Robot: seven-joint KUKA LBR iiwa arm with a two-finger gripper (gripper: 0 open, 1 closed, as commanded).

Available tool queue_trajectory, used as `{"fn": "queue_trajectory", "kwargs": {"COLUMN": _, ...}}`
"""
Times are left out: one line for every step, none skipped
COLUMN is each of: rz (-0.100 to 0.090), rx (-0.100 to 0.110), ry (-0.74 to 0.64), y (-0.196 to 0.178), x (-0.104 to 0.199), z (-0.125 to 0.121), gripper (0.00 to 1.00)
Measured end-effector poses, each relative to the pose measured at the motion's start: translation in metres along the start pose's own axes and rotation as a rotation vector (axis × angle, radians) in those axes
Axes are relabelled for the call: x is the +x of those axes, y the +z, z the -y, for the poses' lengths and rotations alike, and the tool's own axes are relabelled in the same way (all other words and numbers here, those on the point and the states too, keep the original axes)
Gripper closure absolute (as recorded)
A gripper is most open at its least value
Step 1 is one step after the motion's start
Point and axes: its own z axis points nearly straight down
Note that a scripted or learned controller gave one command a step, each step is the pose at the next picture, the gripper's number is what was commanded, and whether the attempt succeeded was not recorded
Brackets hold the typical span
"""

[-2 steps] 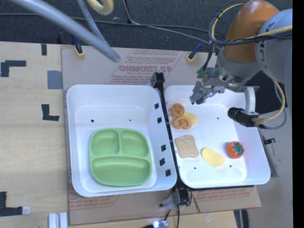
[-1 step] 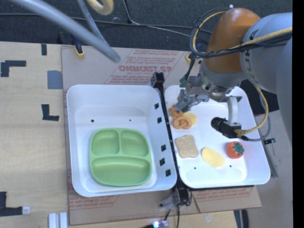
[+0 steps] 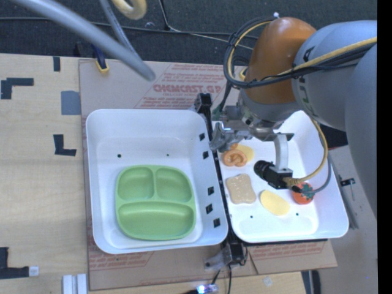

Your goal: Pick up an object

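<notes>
My gripper (image 3: 223, 138) hangs low at the left wall of the right bin (image 3: 331, 225); whether it is released or clenched, I cannot tell. Step in hand, by my judgement: descent onto a target, nothing yet lifted. The pretzel (image 3: 234, 158) lies just beside it, nearest; next the cracker (image 3: 241, 188), then the yellow piece (image 3: 275, 203) and tomato (image 3: 302, 193). Farther off, the left bin (image 3: 101, 139) holds a green tray (image 3: 155, 202).
</notes>
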Motion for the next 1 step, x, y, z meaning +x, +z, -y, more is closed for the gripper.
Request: {"fn": "queue_trajectory", "kwargs": {"rz": 0.001, "rx": 0.000, "ry": 0.000, "y": 0.0017, "x": 0.0433, "z": 0.0165, "gripper": 1.00}}
